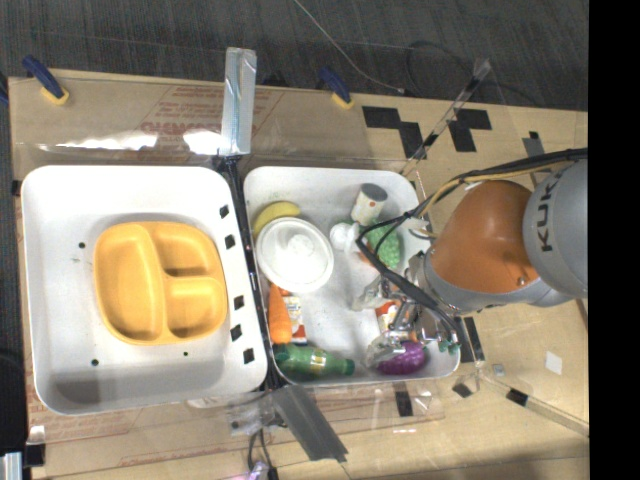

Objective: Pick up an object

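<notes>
So far nothing looks lifted. The gripper (405,333) is down in the right bin (330,180), near its front right corner, just above the purple toy (403,359) lying on the floor there. Whether it is clenched or released I cannot tell. The green bottle (313,362) lies along the front edge. The grasp and the lift remain to be done.

We see a cardboard-covered bench (120,108), dark carpet (120,13) beyond it, blue clamps (45,78) at its edge, black tape marks (395,123).
</notes>
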{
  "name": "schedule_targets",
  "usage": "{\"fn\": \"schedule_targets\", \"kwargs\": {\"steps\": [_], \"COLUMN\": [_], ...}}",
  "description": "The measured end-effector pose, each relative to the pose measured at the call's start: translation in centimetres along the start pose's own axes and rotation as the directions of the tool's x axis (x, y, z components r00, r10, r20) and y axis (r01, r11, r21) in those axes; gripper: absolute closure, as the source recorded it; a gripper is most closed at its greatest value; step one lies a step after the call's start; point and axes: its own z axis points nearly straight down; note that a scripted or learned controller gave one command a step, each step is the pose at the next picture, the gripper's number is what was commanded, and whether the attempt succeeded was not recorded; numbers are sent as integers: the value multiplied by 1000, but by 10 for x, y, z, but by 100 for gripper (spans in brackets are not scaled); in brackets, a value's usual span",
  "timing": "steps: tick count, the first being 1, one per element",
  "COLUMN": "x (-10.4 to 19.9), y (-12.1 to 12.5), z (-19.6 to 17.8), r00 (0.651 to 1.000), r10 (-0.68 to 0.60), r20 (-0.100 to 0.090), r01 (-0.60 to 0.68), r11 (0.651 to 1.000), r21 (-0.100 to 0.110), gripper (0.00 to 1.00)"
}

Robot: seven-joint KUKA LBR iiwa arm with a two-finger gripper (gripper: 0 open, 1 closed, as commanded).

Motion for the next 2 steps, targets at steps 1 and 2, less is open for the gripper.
{"fn": "schedule_targets", "kwargs": {"steps": [1,2], "x": [-18,-20], "y": [-1,1], "z": [-1,-12], "r00": [997,996], "r10": [-78,-85], "r20": [3,7], "r01": [78,85], "r11": [997,996], "r21": [2,3], "gripper": [0,100]}}
